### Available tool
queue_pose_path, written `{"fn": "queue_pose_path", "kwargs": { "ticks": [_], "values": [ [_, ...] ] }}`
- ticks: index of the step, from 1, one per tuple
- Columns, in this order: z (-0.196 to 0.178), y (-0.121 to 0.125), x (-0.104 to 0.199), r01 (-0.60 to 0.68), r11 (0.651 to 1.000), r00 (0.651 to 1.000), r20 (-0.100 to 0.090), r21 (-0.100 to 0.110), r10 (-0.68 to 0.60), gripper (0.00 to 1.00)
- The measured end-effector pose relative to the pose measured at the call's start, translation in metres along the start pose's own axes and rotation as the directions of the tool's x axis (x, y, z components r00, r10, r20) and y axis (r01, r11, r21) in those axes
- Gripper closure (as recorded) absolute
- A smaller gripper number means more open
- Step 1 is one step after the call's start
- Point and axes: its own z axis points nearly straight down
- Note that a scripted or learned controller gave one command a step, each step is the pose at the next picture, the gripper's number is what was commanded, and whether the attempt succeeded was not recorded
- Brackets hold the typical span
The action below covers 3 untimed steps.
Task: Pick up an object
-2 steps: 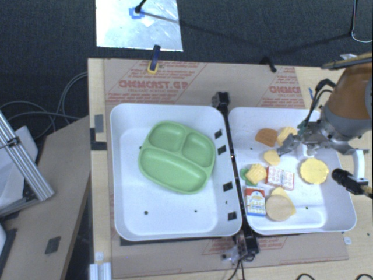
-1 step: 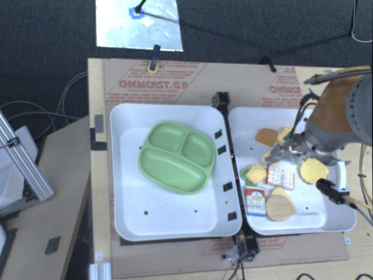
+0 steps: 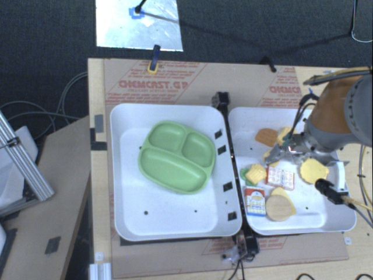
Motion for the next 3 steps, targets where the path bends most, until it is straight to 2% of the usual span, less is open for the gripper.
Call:
{"fn": "queue_pose_path", "kwargs": {
  "ticks": [1, 3],
  "values": [
    [-0.011, 0.001, 0.0, 0.0, 1.0, 1.0, 0.001, -0.003, 0.0, 1.0],
    [-0.11, 0.016, 0.007, 0.005, 1.0, 1.0, 0.002, -0.005, -0.005, 1.0]
  ]
}}
